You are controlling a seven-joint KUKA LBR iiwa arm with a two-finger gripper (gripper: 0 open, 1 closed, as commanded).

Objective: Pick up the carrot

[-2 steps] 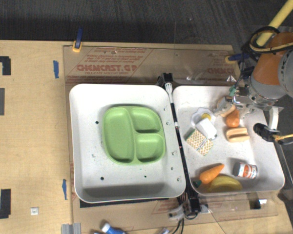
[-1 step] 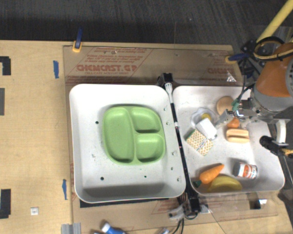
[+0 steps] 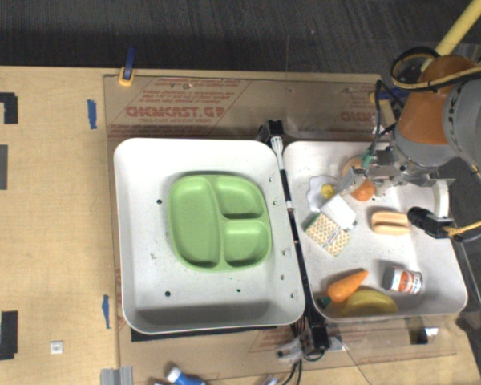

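Camera view is showing the gripper (image 3: 367,175) hovering far from the tapered orange carrot (image 3: 346,285); finger opening I cannot tell.

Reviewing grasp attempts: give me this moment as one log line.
gripper: far end of right bin, fingers unclear | carrot: near end, beside banana, not held | left bin: green plate

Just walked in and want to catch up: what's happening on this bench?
The arm reaches in from the right, its gripper low over the far end of the right bin, near a small orange item. The carrot lies untouched at that bin's near edge, against a banana. A green plate sits in the left bin.
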